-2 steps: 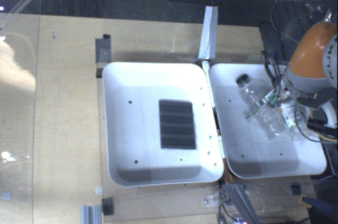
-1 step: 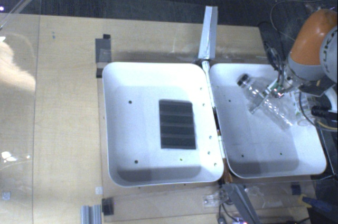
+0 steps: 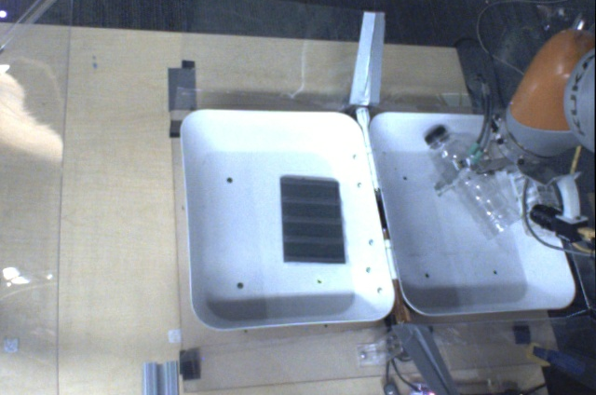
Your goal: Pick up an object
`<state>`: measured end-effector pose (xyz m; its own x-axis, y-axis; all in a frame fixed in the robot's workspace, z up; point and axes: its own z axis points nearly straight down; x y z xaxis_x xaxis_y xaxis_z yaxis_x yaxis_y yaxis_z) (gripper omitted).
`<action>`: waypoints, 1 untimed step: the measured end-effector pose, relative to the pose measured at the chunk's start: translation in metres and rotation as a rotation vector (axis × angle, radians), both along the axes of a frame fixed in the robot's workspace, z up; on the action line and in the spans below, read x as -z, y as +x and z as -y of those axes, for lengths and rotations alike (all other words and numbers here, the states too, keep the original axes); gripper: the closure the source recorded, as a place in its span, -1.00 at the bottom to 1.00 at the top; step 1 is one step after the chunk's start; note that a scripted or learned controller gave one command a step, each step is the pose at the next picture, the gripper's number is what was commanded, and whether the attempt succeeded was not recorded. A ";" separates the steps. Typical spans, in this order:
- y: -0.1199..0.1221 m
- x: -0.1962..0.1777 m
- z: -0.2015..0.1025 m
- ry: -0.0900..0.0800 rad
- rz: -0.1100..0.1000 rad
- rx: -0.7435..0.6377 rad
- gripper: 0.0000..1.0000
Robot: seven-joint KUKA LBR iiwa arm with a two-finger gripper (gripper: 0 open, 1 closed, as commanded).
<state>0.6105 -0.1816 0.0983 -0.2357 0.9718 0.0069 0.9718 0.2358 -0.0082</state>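
Observation:
A dark ribbed rectangular pad (image 3: 312, 219) lies flat in the middle of the left bin (image 3: 214, 151). In the right bin (image 3: 438, 281) a clear plastic bottle (image 3: 484, 197) with a dark cap (image 3: 436, 137) lies on its side, running from the upper left towards the lower right. My gripper (image 3: 482, 162) reaches in from the right, below the orange band (image 3: 548, 90), and hangs right over the bottle's upper part. The clear plastic blurs the outline of the gripper tips, and I cannot tell whether they touch the bottle.
The two bins meet at a narrow ridge (image 3: 377, 197). A grey bar (image 3: 367, 58) stands behind that ridge. Cables (image 3: 554, 221) hang at the right bin's right edge. Bare wooden bench (image 3: 102, 225) stretches to the left.

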 end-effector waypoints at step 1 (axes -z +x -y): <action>-0.032 -0.037 -0.025 -0.005 0.015 0.024 -1.00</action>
<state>0.5786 -0.1563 0.1357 -0.2125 0.9772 -0.0011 0.9772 0.2125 0.0051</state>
